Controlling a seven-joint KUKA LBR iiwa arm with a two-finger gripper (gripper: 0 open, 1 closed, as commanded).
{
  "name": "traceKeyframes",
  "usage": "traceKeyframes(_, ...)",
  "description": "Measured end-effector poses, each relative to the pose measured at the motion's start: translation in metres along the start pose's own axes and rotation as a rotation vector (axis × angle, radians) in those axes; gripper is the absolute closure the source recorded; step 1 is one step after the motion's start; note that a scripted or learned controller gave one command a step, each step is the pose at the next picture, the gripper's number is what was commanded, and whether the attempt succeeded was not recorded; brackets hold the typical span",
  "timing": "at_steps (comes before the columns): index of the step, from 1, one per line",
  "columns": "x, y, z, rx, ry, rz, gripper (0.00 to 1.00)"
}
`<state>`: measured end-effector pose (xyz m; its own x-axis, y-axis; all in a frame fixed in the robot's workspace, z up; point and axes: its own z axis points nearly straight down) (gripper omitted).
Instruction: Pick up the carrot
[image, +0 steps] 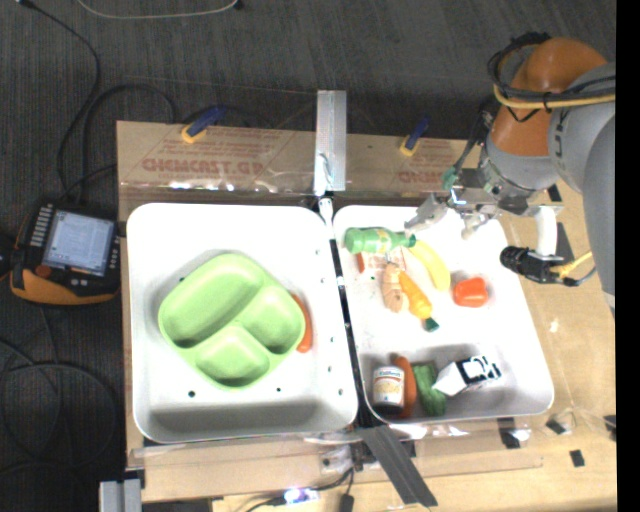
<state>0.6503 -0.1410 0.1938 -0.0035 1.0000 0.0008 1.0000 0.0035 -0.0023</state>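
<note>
Carrot (414, 296) lies in the right bin (520, 345), centre-right of the frame, slanting down to its green tip.

From the overhead camera it looks light, stiff and smooth, likely plastic, so I'd pinch it across the thick orange middle. A pinkish sausage-like piece (391, 288) touches its left side and a banana (432, 264) sits just beside it, crowding the grasp. The gripper (452, 210) hovers over the bin's upper edge, fingers spread and empty. Something orange by the green tray (232, 318) is half hidden.
</note>
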Motion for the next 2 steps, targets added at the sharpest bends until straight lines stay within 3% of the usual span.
traceKeyframes(1,-0.0045,-0.0431,0.0984,-0.001,-0.002,-0.095,0.0)
traceKeyframes(2,-0.0019,-0.043,0.0904,0.0,0.003,-0.096,1.0)
